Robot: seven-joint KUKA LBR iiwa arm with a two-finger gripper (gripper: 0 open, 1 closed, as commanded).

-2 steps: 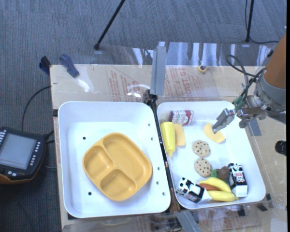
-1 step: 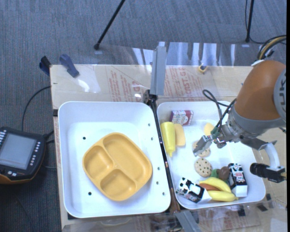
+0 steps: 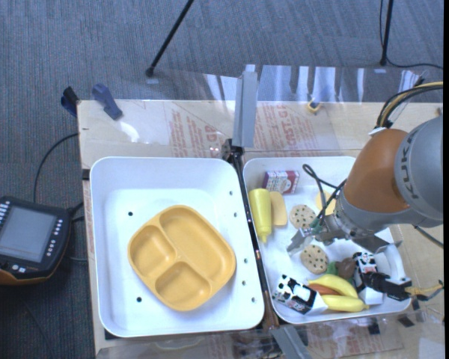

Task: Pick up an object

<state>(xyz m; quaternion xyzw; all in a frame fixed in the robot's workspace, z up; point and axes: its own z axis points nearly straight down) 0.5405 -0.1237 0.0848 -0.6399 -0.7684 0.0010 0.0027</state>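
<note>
The end effector (image 3: 305, 238) hangs open, holding nothing, directly above and just beside the cookie (image 3: 313, 258).

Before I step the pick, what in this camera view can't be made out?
- Tool: too small and blurred to judge its fingers or any contact with the cookies.
- Right bin, its right side: hidden under the arm.
- Items by the banana: crowded, overlapping, unidentifiable.

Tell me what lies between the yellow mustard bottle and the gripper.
In the camera view, a round cookie lies between the mustard bottle and the gripper.
</note>
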